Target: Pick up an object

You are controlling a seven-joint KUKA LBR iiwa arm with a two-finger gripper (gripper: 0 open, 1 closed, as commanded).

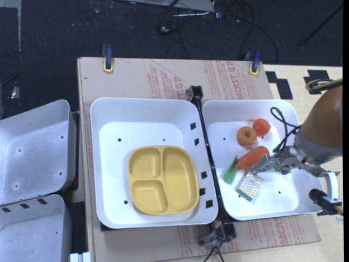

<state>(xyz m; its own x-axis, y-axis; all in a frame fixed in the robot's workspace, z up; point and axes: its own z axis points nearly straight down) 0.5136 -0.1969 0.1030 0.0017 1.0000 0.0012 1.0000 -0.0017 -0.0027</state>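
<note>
The arm reaches into the right white bin (283, 203) from its right edge, and the claw (265, 164) sits low over the middle of that bin. Its tip is just beside the right end of the orange plastic carrot with a green top (246, 161), maybe touching it, and just above the small white mesh-patterned block with a green edge (248, 187). Whether the claw is spread or pressed together cannot be told, because the dark parts of the claw blend together at this slant. No object is seen between its parts.

Near the far edge of the same bin lie an orange ring-shaped toy like a doughnut (246, 136) and a red-orange round toy like a tomato (262, 126), close together and apart from the claw. The left white bin (103, 162) carries a yellow plastic plate with three compartments (163, 180) in its middle.

As a judgement, the task is not done: every object rests on a bin floor. The approach looks nearly finished; the grasp and the lift remain.
</note>
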